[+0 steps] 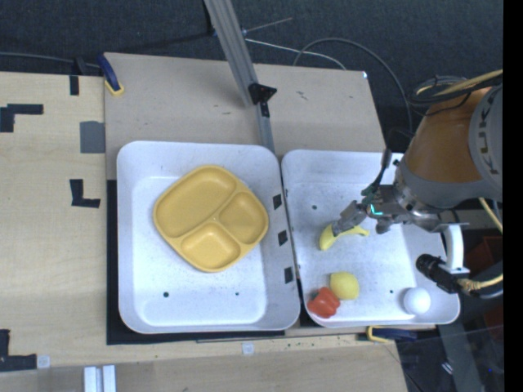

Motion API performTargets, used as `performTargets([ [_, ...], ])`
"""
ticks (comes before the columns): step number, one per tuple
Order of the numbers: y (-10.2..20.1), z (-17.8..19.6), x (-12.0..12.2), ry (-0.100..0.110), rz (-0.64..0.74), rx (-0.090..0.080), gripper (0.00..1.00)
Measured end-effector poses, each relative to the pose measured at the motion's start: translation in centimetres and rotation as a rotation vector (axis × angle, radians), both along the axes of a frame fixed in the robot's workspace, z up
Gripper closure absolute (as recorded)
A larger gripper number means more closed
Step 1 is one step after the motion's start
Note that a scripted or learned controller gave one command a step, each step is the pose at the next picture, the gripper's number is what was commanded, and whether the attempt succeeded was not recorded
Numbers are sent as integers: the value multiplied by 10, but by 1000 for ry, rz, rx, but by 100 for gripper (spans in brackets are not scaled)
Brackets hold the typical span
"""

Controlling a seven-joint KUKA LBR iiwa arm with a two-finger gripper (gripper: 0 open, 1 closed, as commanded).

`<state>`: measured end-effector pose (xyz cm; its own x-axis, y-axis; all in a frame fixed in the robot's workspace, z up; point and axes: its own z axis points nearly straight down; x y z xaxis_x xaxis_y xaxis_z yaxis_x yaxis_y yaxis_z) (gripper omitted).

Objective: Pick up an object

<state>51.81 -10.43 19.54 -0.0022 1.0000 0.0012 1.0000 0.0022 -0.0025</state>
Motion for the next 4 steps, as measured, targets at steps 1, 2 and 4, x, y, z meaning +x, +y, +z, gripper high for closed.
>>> performTargets([
  [1, 9, -47, -2, 4, -1, 0, 0],
  [2, 10, -102, -4, 6, -1, 0, 0],
  [4, 7, -31, -10, -5, -2, -1, 100],
])
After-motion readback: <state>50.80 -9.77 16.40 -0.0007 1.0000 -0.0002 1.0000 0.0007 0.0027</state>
